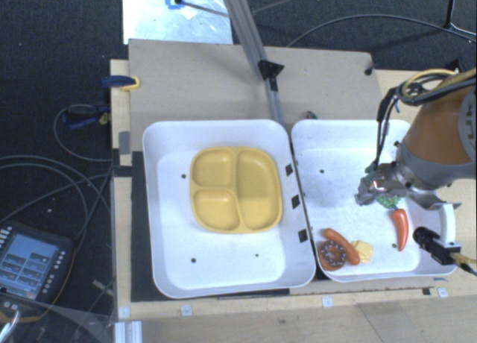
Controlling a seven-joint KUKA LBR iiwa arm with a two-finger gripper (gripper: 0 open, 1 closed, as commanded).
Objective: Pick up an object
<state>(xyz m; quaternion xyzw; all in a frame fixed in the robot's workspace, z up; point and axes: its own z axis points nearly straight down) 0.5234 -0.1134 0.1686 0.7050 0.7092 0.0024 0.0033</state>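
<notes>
The tool (pixel 376 192) is seen low in the right bin (pixel 328 148), just above a green object (pixel 388 201); its state cannot be told. The arm (pixel 440 140) is reached in from the right. A red pepper (pixel 401 228) is lain nearby.

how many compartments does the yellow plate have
3. The yellow plate lies in the left bin: one compartment at its upper left, one at its lower left, and a longer one down its right side. Nothing hides any part of it.

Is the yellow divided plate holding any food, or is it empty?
Empty: the yellow plate in the left bin shows bare compartments.
</notes>
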